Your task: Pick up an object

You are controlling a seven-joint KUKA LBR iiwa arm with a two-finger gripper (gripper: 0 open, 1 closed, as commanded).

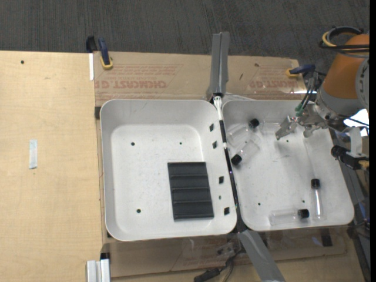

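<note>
My gripper [295, 131] hangs over the back right part of the right bin [343, 213], below the orange wrist band. Its two fingers stand apart, open, with only bare bin floor between them. Several clear tubes with black caps lie in this bin. One tube [254, 124] is near the back left, to the gripper's left. Another [242, 153] rests against the left wall. A third [316, 197] lies near the right wall, and one more [289, 217] lies along the front. A black ridged block [190, 190] lies in the left bin [111, 157].
A grey divider bar [220, 63] runs back from between the two bins. Brown cardboard [147, 78] lies behind them, with clamps at its corners. A wooden table top [47, 157] spreads to the left.
</note>
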